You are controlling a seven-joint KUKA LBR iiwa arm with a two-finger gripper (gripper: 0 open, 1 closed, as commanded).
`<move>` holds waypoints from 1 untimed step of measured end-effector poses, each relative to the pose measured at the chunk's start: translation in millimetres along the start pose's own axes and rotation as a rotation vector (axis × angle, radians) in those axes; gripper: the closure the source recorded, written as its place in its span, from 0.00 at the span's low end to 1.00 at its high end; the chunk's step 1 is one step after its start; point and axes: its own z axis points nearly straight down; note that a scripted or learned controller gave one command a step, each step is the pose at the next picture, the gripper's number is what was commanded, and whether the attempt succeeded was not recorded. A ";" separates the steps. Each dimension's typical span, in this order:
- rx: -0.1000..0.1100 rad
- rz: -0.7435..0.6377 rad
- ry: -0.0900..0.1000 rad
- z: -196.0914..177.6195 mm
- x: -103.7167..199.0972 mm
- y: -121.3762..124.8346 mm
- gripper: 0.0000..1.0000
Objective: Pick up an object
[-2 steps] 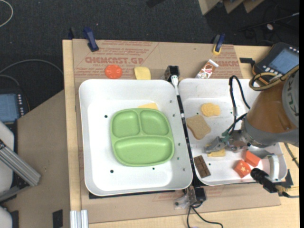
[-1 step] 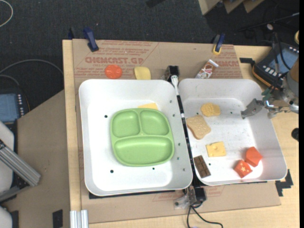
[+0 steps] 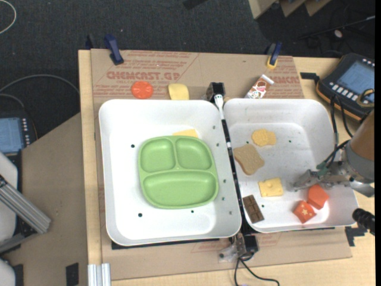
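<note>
Nearest the camera, two orange blocks (image 3: 312,204) sit touching in the right bin (image 3: 280,109), just beside the gripper (image 3: 311,179), whose grip state cannot be judged, so a descent between them could nudge both apart and close on nothing.

The arm (image 3: 364,154) is cut off by the frame's right edge, so just its lower end shows at right of centre. The gripper (image 3: 309,180) beneath it is blurred — whether its fingers are parted cannot be told. A pale yellow piece (image 3: 186,133) at the centre lies mostly hidden behind the green divided plate (image 3: 177,171). The handheld screen device (image 3: 351,85) at upper right is cropped by the edge. At far left, a blue-lit screen (image 3: 11,134) is likewise cut off — its content unreadable.
</note>
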 end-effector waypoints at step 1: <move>-0.002 0.001 -0.001 -9.8 -0.5 -0.1 1.00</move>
